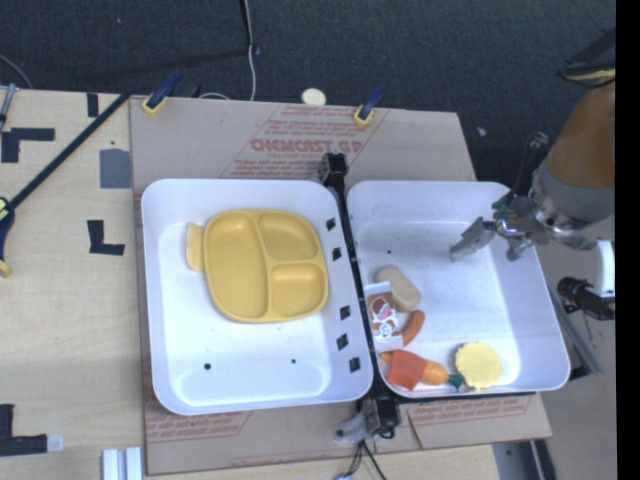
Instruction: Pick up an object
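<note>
The right bin [520,298] holds several small objects along its left and front sides. A tan bread-like piece [400,286] lies next to a white and red packet [380,313] and a thin orange piece [412,325]. An orange-red toy [407,369] and a round yellow piece [479,364] sit at the front wall. My gripper [490,238] hangs over the right bin's back right part, well apart from all of them. Its fingers [465,243] are spread open with nothing between them.
A yellow divided plate [265,264] lies in the left bin [180,368]. A black divider with clips [345,268] runs between the bins. The arm's orange band [585,138] and grey wrist stand at the right edge.
</note>
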Available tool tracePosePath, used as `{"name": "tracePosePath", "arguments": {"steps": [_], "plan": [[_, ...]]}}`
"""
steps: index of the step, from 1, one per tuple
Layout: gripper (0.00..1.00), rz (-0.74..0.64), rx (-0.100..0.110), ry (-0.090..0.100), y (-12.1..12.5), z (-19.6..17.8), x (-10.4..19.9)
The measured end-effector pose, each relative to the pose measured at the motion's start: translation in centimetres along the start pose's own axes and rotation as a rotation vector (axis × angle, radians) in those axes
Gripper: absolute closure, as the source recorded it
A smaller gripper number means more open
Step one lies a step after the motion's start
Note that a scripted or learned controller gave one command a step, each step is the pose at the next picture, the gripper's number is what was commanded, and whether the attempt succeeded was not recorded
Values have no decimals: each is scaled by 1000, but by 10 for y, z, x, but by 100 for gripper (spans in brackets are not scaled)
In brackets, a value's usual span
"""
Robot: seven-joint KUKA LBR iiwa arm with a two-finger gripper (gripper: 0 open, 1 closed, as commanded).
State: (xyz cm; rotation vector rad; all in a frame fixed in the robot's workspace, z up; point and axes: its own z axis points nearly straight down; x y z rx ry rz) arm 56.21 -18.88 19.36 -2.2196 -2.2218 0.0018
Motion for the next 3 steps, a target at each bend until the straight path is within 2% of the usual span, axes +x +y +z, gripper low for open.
{"name": "tracePosePath", "arguments": {"steps": [1, 2, 3], "plan": [[0, -5, 5, 3, 6, 82, 77], [0, 1, 6, 2, -46, 105, 96], [100, 0, 3, 2, -44, 95, 96]]}}
